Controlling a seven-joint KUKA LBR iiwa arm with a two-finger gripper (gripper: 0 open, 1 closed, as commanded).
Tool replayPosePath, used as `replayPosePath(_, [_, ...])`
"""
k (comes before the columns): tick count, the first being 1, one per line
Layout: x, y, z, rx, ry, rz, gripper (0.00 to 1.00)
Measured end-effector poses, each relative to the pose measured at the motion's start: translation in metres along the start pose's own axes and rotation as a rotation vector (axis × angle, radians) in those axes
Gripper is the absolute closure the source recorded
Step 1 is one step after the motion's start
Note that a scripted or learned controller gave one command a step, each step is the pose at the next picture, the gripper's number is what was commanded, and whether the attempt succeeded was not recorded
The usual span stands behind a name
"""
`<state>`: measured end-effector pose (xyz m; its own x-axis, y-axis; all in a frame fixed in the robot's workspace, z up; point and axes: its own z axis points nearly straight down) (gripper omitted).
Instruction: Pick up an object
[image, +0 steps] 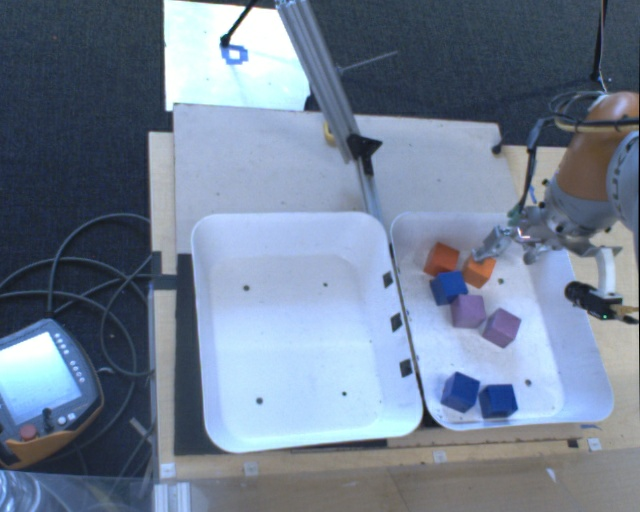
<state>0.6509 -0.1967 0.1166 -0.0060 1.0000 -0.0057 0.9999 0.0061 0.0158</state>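
Observation:
Several small blocks lie in the right bin (585, 375). An orange block (441, 258) and a smaller orange block (479, 270) sit at the back. A blue block (448, 287) and two purple blocks (467, 311) (501, 327) lie in the middle, and two more blue blocks (460, 391) (497, 400) rest at the front. My gripper (512, 248) hangs over the back of this bin with its fingers spread open. Its left fingertip (494, 242) is just above and to the right of the smaller orange block. Nothing sits between the fingers.
The left bin (290, 330) adjoins the right one along a shared wall with black clips. A grey metal pole (325, 75) slants in from the top towards the bins' back junction. A teach pendant (40, 385) and cables lie on the floor at left.

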Motion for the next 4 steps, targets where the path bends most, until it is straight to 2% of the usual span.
replayPosePath(1, [0.000, 0.002, -0.011, -0.005, -0.001, -0.003, 1.00])
replayPosePath(2, [-0.006, 0.002, -0.059, 0.008, 0.003, 0.001, 1.00])
replayPosePath(4, [-0.008, 0.007, -0.170, 0.006, 0.003, 0.001, 1.00])
